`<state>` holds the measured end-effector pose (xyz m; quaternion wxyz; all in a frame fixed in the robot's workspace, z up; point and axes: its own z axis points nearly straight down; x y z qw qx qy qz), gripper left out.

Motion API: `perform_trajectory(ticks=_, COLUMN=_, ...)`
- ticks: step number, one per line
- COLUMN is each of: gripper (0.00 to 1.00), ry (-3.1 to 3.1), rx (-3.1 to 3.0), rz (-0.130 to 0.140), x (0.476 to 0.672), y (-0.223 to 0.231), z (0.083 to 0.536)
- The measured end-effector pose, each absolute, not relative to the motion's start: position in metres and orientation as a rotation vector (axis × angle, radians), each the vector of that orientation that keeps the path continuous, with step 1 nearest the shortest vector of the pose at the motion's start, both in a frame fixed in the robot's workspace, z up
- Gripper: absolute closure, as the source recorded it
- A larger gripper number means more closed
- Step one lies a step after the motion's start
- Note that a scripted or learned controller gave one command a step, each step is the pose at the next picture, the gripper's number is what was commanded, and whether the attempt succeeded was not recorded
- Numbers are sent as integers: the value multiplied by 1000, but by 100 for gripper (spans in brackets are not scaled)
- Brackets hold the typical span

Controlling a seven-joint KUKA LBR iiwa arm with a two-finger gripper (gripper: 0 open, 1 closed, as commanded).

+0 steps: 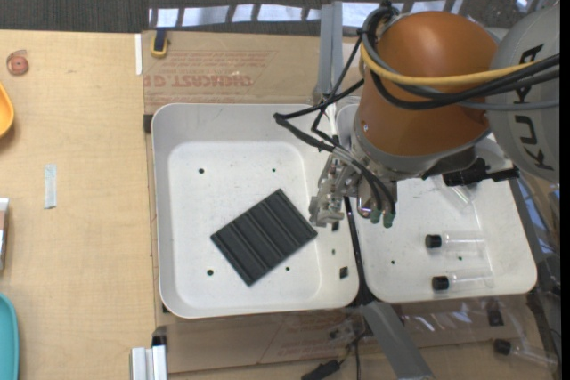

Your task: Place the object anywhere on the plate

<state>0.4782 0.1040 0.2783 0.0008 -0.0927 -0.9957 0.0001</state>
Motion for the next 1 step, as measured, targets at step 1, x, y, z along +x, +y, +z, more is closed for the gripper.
perform_trajectory(ticks=1, gripper=100, ry=-3135, rx=-209, rz=-1, x=479, y=57, z=254)
